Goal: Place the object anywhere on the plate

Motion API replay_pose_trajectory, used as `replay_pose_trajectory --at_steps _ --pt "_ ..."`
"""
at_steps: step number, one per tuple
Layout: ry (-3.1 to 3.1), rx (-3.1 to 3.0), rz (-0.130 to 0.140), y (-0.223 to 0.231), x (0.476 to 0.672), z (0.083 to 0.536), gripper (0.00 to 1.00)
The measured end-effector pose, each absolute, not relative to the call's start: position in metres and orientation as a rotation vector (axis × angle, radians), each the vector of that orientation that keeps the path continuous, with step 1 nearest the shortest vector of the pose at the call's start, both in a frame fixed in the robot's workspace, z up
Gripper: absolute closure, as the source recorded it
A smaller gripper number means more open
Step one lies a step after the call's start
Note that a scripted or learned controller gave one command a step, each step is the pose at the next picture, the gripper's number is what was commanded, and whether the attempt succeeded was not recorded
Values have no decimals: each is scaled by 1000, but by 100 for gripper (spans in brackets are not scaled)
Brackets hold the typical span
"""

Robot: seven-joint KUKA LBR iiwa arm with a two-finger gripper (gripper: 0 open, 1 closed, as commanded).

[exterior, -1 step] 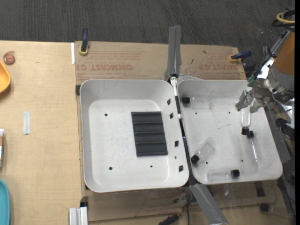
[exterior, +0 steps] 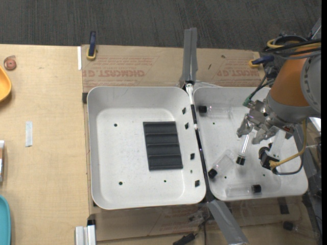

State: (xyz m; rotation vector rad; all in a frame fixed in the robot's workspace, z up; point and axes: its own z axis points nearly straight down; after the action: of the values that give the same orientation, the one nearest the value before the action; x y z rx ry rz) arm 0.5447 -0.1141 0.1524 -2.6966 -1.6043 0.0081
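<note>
Two white bins (exterior: 97, 137) sit side by side on my bench; the gripper (exterior: 249, 131) hovers over the right bin, jaws apart around what may be a clear stick (exterior: 244, 147), so I judge grasping comes next, before any plate.

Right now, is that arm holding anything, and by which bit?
Cannot be told. The gripper hangs over the right bin, with a clear rod below it, but a grasp is not visible.
</note>
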Motion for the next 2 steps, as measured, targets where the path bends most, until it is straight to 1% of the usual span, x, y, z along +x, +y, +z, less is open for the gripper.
replay_pose_trajectory --at_steps 1,2 --pt "-1529 -2743 7 -16 532 190 100" --pt "-1443 -2790 10 78 572 190 100"
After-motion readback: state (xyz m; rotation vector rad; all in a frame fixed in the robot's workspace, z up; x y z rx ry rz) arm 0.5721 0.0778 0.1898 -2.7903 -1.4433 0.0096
